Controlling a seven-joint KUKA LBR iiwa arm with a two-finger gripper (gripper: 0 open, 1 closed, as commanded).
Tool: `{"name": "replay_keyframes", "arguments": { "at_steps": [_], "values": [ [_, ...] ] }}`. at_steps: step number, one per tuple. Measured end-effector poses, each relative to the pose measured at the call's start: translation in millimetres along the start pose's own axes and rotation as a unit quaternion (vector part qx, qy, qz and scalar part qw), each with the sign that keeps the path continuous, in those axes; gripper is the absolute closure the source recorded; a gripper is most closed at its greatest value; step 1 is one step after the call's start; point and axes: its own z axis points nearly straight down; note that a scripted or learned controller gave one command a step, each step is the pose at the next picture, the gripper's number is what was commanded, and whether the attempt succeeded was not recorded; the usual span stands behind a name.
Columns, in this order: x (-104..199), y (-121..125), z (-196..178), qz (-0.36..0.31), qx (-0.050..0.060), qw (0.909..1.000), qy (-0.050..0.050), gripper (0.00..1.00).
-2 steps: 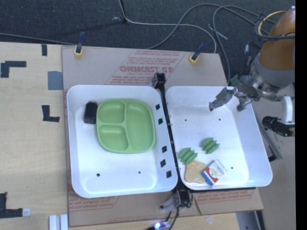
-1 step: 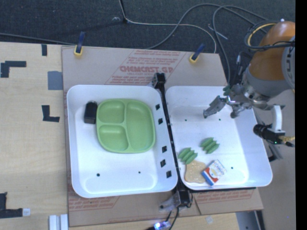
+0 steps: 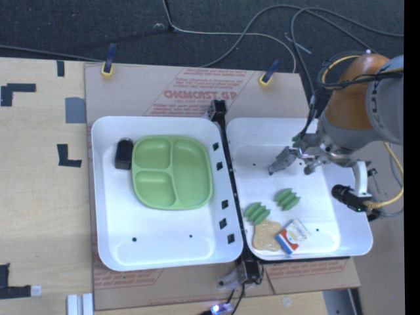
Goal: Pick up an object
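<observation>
Four candidates sit in the right bin [image 3: 259, 136]: two green ridged pieces [image 3: 287, 198] [image 3: 256, 212], a tan piece [image 3: 266, 235] and a small packet [image 3: 294, 233]. I read this as pre-grasp. Gripper [image 3: 296, 162] hangs over bare floor behind them, fingers spread, nothing between. Next: shift toward the near green piece, descend, close. Arm reaches in low, wrist canted left.

Even overhead light, soft shadows, slightly blurry
</observation>
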Motion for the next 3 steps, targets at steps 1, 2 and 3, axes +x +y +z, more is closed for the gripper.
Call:
{"name": "replay_keyframes", "arguments": {
  "at_steps": [1,2,3],
  "values": [
    [4.5,-4.7,45.1,0.0,-0.001,1.0,0.0,0.0],
    [5.7,-3.7,32.8,-0.001,-0.002,1.0,0.001,1.0],
    [10.6,-6.3,-28.4,-0.001,-0.005,1.0,0.0,1.0]
  ]
}}
